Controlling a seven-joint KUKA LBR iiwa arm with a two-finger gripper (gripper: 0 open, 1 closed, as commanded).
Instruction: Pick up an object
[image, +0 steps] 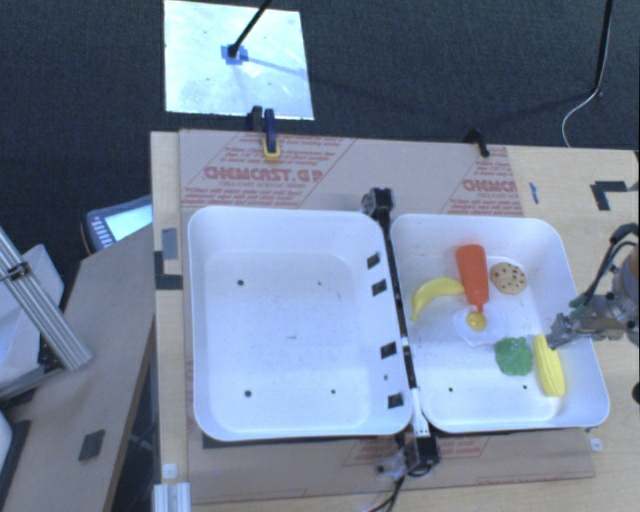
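Note:
The right bin (560, 410) holds several toy foods. A yellow banana (434, 293) lies left of an orange bottle (473, 277). A fried egg (474, 322) sits just below the bottle, and a round cookie (508, 277) is to its right. A green leafy piece (514, 356) lies beside a yellow corn cob (548, 366) near the bin's right wall. My gripper (560, 331) comes in low over the right rim, right at the upper end of the corn cob. Nothing visible is lifted off the bin floor.
The left bin (290, 330) stands beside the right one, with a black clipped divider (395, 320) between them. A cardboard sheet (340, 170) underlies both bins. A metal plate (238, 60) lies at the back, and a tablet (115, 225) sits at far left.

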